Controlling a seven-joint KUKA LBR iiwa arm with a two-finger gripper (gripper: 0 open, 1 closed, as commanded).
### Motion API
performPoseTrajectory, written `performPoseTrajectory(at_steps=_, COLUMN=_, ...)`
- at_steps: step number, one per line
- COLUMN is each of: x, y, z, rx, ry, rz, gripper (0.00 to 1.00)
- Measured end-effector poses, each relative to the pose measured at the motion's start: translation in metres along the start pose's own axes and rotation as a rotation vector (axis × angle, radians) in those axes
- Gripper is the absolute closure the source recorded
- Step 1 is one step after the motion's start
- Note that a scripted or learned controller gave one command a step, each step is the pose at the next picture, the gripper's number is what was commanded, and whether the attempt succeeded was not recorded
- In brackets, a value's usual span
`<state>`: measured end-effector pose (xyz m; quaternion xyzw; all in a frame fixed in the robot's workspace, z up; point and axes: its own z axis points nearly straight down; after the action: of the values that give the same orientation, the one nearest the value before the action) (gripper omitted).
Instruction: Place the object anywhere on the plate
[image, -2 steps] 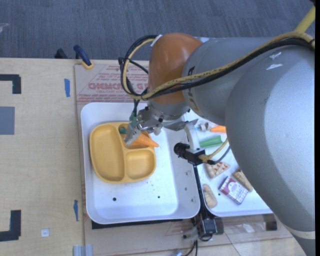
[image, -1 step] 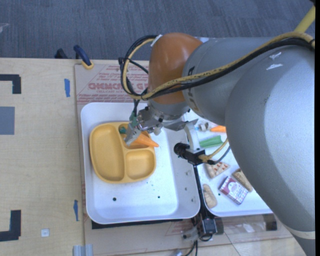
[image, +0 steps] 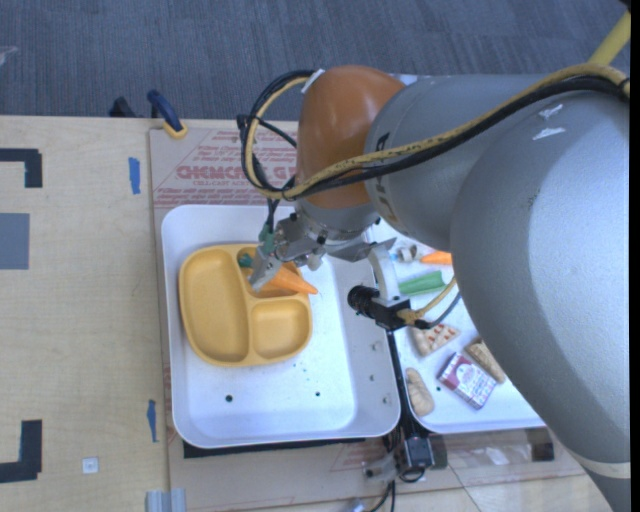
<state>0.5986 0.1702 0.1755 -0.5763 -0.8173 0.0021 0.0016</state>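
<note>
- The bench top (image: 70, 330) is pale wood with a few black squares and bits of blue tape on it.
- A brown cardboard sheet (image: 205, 165) with red print lies on the bench, under the bins.
- Behind the bench the floor (image: 150, 50) is dark grey-blue carpet.
- The left bin (image: 290, 400) is white, with a few small dark specks on its bottom.
- A yellow plate (image: 225, 310) with three sections sits in the left bin, toward its left side.
- The big grey arm (image: 520, 200) comes in from the right; its orange band is up near the top.
- The gripper (image: 268, 268) is down at the plate's upper right rim.
- An orange carrot (image: 292, 283) lies across that rim, right at the gripper's tip, with a bit of green beside it.
- I cannot tell how the gripper is set, or whether it has the carrot.
- The right bin (image: 505, 405) holds small toy foods: a green piece (image: 420, 284), a pizza slice (image: 436, 337), a red packet (image: 467, 378) and a bread roll (image: 419, 392).
</note>
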Motion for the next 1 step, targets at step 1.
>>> performPoseTrajectory(at_steps=1, x=0.0000, y=0.0000, z=0.0000, rx=0.000, ry=0.000, rz=0.000, gripper=0.00)
